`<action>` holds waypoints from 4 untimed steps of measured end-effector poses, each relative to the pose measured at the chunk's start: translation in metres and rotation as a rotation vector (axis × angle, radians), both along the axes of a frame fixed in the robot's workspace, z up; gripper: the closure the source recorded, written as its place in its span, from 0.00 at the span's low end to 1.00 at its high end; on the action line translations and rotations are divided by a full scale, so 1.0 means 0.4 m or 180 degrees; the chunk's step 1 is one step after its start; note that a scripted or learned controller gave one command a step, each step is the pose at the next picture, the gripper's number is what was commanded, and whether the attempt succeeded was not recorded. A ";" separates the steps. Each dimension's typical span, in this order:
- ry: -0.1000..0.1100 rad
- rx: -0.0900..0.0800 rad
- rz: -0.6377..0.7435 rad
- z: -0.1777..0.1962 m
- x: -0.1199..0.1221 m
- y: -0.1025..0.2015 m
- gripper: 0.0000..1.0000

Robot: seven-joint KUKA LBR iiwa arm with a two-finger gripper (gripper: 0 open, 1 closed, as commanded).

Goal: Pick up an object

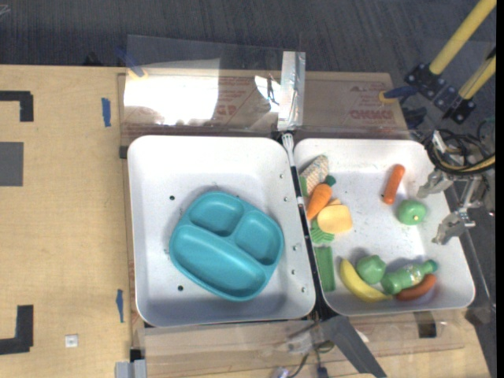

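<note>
The pick has not begun: nothing is lifted, and the end effector (450, 211) waits at the right rim of the right bin (465, 290), its metal fingers looking spread apart with nothing between them. The arm itself is mostly out of sight beyond that rim, with dark cables bunched just above the end effector. The nearest candidate is a small green apple (411, 211), lying just inside the rim beside the end effector. An orange carrot (393, 183) lies just beyond the apple, and a banana (359, 282) sits well apart from it, toward the near edge. The likely next move is a short reach inward and down over the apple, then closing the fingers.
</note>
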State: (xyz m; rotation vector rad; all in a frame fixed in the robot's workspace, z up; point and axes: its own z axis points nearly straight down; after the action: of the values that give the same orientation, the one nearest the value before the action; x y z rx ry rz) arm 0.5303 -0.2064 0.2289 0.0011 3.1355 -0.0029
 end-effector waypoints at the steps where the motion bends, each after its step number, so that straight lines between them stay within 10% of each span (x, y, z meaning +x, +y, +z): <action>1: -0.0009 -0.0006 0.0599 -0.330 0.125 -0.037 0.00; 2: -0.0007 -0.0007 0.0683 -0.351 0.133 -0.023 0.00; 3: -0.0055 -0.0023 0.0692 -0.315 0.146 -0.020 1.00; 4: -0.0046 -0.0016 0.0159 0.059 0.174 -0.041 1.00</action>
State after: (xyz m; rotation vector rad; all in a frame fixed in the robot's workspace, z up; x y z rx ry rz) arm 0.5999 -0.2230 0.2526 -0.0769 3.1200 -0.0102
